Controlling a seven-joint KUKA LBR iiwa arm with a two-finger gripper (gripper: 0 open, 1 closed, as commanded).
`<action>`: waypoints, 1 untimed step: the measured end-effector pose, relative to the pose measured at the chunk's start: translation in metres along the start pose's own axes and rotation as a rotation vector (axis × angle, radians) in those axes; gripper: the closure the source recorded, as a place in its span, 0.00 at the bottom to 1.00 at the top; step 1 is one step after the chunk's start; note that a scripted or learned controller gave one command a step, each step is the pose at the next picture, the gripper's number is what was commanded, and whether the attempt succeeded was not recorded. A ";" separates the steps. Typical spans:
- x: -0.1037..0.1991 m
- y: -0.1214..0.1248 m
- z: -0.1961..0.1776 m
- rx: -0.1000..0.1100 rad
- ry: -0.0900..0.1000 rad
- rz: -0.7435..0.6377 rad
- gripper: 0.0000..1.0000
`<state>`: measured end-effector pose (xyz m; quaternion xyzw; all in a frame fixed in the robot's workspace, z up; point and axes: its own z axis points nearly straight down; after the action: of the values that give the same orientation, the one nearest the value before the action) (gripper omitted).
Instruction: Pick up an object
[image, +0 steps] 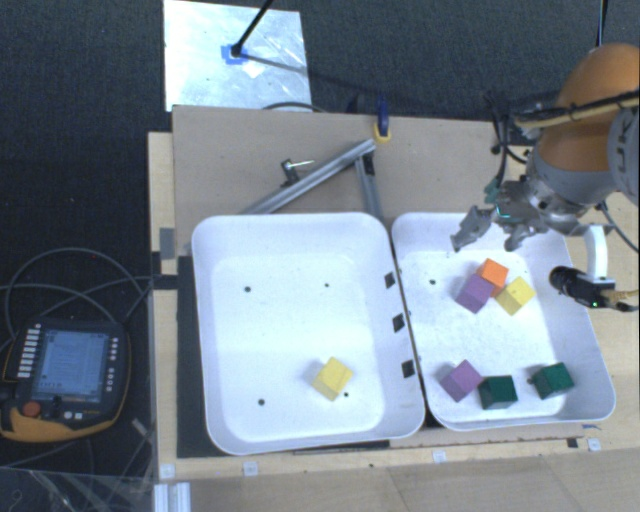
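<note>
Brown board bench | white bins side by side | dark carpet | gripper spread, nothing held

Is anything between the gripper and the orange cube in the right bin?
Nothing visible. The gripper hangs above the right white bin's far end, with bare bin floor between it and the small orange cube, which touches purple and yellow neighbours.

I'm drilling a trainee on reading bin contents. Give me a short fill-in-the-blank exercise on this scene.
1. The left bin holds one ___ block.
2. The orange block lies in the ___ bin.
3. The gripper hovers over the right bin's ___ edge.

Missing: yellow; right; far
</note>
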<state>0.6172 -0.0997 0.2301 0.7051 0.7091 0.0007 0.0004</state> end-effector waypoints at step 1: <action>0.000 0.000 0.000 0.000 0.000 0.001 0.00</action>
<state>0.6172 -0.0997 0.2302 0.7054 0.7088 0.0009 0.0004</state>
